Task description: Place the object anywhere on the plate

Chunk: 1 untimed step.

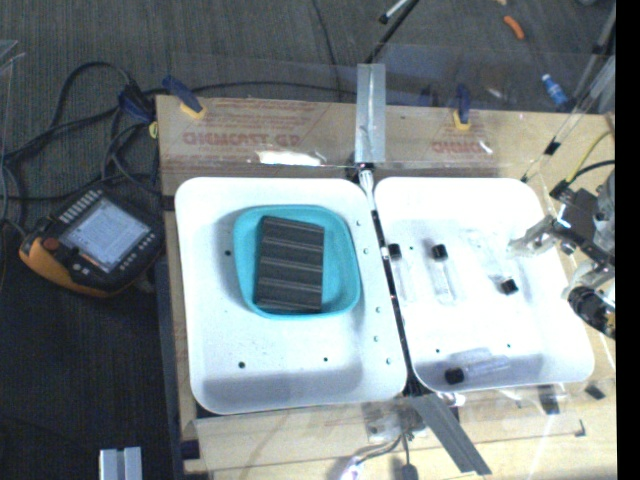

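The gripper [583, 260] sat at the right edge of the right bin [520, 340], and whether it was open or shut could not be told; nothing showed in it. The dark ribbed block [291, 264] lay flat inside the teal plate [343, 268] in the left bin [290, 378], well apart from the gripper, so the placing looked done. What remained was probably a clean retreat: lifting clear of the bin wall and not sweeping the small black-capped pieces [438, 254] nearby. Counted: two bins, one plate, one block and roughly four small pieces, though those were hard to tell apart.
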Each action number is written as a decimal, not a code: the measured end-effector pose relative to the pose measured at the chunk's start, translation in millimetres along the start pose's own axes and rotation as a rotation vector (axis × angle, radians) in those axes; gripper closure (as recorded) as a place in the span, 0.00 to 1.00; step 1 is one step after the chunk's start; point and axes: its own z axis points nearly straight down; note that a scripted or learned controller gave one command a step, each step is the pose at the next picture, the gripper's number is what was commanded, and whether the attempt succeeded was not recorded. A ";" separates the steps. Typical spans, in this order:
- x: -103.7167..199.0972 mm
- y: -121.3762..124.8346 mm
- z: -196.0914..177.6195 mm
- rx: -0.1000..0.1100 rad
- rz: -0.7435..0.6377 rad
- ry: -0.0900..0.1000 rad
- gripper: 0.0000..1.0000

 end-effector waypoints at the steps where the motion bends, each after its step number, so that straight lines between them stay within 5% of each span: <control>1: -8.5 4.4 145.9 0.003 0.155 0.000 0.00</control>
